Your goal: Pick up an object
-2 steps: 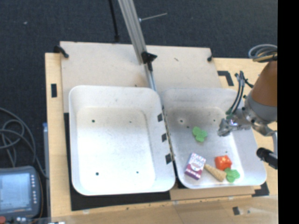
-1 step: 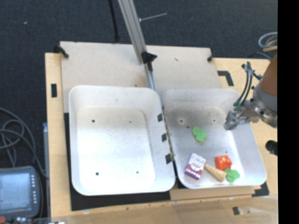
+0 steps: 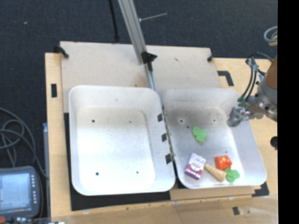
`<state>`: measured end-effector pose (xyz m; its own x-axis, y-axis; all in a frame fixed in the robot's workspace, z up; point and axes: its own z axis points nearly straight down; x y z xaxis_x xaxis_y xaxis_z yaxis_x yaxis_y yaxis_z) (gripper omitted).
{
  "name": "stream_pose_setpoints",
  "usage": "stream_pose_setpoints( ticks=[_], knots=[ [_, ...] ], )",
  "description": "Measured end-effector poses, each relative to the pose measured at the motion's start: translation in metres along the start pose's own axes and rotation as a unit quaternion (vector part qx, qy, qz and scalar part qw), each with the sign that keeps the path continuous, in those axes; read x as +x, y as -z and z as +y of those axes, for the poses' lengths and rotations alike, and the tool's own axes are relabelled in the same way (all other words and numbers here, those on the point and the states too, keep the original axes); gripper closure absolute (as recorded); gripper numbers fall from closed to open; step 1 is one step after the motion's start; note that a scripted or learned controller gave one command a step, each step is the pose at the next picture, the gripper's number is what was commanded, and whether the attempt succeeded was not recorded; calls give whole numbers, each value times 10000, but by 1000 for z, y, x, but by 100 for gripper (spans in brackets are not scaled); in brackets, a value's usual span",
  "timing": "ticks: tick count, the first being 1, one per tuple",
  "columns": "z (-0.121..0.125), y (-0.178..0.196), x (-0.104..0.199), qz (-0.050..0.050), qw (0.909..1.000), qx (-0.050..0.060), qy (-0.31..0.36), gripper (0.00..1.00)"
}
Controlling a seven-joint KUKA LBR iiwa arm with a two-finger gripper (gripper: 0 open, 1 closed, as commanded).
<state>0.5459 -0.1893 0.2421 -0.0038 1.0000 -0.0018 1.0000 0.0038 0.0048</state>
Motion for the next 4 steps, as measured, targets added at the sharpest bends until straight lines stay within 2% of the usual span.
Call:
stream_pose_setpoints(
  ticks=[1,2,3,4],
  knots=[
    [18,-5,55,11,10000,11,17,100],
    [52,2,101,11,10000,4,17,100],
    [78,-6,155,13,10000,12,17,100],
    [98,-5,192,10,10000,10,9,100]
  ],
)
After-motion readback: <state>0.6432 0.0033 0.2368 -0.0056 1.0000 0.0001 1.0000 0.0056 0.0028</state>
